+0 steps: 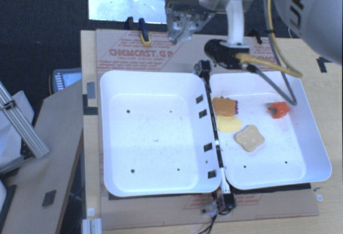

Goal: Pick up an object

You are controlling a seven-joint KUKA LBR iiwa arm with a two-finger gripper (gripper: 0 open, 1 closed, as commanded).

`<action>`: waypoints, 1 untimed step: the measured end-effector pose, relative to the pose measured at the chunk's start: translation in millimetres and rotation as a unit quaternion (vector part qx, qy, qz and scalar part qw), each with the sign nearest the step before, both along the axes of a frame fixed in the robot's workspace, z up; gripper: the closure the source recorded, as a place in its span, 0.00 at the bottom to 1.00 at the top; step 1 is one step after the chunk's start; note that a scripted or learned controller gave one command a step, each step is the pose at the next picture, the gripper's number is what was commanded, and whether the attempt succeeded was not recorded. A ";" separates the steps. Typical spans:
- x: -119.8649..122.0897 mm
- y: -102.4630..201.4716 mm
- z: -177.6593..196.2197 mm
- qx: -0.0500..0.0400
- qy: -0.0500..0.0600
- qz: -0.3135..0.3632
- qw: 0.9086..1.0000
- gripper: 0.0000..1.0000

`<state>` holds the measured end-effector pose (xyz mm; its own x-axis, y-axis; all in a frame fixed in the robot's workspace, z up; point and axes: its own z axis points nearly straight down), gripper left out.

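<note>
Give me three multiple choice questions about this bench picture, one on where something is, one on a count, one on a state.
1. Which bin holds the toy food?
A. left bin
B. right bin
C. both bins

2. How many items lie in that bin?
A. two
B. four
C. six

3. Where is the gripper?
A. raised behind the bins
B. pressed on the toast
C. down inside the left bin

Answers:
1 B: the cracker, yellow slice, toast and red piece all lie in the right bin, none in the left bin.
2 B: those four pieces are all it holds.
3 A: the gripper hangs over the cardboard behind the bins, touching nothing.
</note>
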<state>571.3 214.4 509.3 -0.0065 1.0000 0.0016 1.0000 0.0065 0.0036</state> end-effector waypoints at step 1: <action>22.5 20.9 3.7 0.000 0.000 0.000 1.000 1.00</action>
<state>593.8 235.3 512.9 -0.0059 1.0000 0.0014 1.0000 0.0059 0.0040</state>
